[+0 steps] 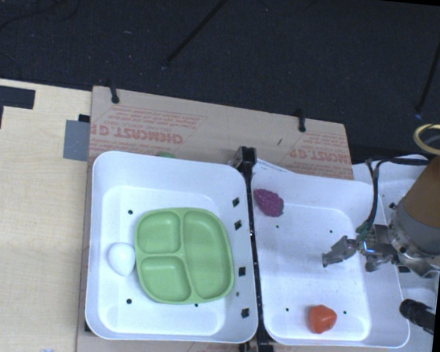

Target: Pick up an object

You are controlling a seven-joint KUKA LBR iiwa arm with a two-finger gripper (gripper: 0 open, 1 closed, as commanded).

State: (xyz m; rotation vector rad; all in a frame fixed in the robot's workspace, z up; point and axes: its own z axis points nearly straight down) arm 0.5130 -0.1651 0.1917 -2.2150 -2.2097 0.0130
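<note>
My gripper (336, 255) hovers in the right bin (309, 221), fingers apparently open, holding nothing. The orange object (320, 318) looks small, light and rounded; I would grip across its middle.

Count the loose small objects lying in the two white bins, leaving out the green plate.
3: a white egg beside the plate in the left bin; a purple object at the right bin's far corner; an orange one near its front edge.
</note>
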